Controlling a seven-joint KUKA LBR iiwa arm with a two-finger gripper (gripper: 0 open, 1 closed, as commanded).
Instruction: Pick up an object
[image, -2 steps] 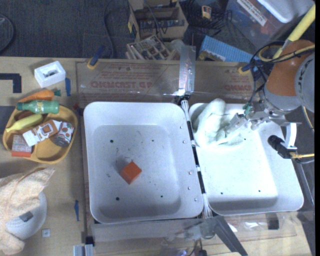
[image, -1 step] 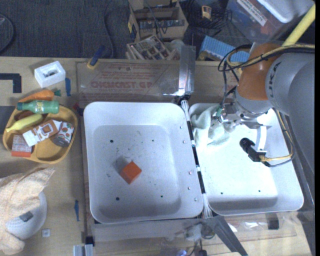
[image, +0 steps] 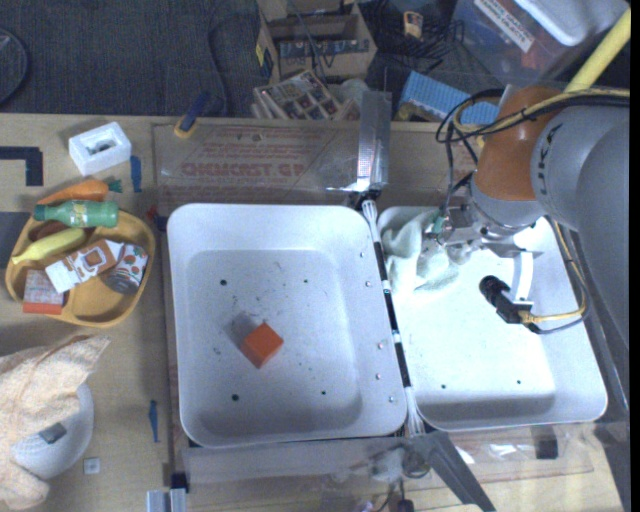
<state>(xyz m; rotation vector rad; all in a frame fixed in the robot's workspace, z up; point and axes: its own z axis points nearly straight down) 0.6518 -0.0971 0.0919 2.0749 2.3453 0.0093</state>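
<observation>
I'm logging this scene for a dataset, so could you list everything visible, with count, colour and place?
bins: two, white, side by side mid-bench
block: one, orange, in the left bin
cloth: one, pale whitish-green, right bin's upper left corner
bowl: one, yellow, left of the bins, holding toy food and small packets
bottle: one, green, on the bowl's top
box: one, white, upper left of the bench
towel: one, pale orange, lower left
arm: one, grey with an orange band, over the right bin
gripper: one, by the cloth, fingers unclear
</observation>
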